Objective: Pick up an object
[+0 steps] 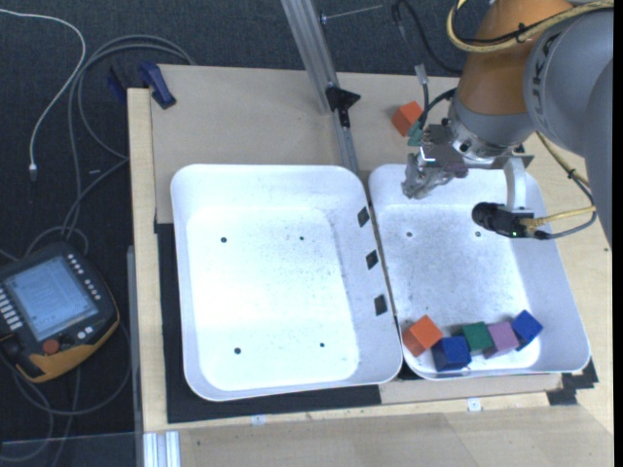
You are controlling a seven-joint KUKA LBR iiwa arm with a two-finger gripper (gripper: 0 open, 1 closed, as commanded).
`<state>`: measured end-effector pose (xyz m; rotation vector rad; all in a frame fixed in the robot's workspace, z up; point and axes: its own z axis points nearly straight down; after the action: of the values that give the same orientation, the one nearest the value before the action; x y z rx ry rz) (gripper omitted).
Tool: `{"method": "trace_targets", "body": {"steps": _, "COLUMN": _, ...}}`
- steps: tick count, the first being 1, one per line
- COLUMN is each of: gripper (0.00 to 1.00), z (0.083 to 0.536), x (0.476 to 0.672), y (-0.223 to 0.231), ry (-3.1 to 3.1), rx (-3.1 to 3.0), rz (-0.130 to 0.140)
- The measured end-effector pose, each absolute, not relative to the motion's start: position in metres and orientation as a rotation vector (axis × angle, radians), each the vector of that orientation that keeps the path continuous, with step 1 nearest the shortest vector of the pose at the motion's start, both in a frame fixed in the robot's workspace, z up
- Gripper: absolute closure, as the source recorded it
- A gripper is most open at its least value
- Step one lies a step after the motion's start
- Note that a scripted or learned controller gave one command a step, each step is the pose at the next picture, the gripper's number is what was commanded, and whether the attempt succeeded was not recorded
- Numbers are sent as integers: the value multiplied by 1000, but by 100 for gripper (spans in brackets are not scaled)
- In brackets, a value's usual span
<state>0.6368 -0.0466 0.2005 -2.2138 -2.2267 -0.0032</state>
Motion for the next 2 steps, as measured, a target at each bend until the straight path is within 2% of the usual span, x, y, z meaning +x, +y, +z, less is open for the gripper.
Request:
{"method": "trace_targets", "body": {"steps": 1, "gripper": 100, "z": 200, "x": 655, "y": 24, "ry": -2231, "rx": -2212, "rz": -7}}
{"method": "trace_targets", "body": {"steps": 2, "gripper": 100, "z": 212, "x": 656, "y": 19, "ry": -2227, "rx": -2220, "rz": -7}}
